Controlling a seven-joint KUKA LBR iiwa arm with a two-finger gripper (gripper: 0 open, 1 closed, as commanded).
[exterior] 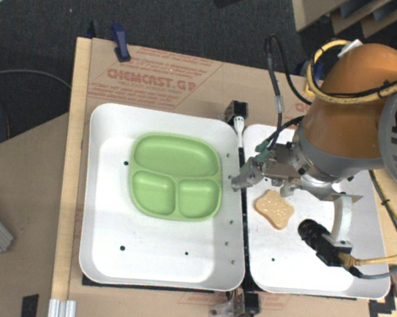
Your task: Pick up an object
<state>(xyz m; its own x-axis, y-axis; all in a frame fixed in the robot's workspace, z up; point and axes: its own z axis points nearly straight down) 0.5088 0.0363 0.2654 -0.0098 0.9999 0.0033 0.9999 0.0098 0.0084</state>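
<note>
At the near side, the surface (67,194) is carrying two shallow white bins side by side, the left bin (100,250) and the right bin (298,280), their inner rims touching.

A little farther in, a tan bread-shaped slice (273,210) is lying flat in the right bin, close to its left wall. It looks like the likeliest thing to pick. In the left bin a green divided plate (176,176) is sitting flat, well apart from the slice.

The pincer (251,175) is hanging just beyond and left of the slice, about over the seam between the bins. Whether it is open or closed I cannot tell, and nothing is showing in its grip.

Farther still, the arm (355,96) is reaching in from the right, covering the far part of the right bin. Beyond the bins a blue clip (120,40) is lying at the far left corner.

Judging by this, the pick is not yet done: the slice is resting on the bin floor, so lining up, closing and lifting are all remaining.
</note>
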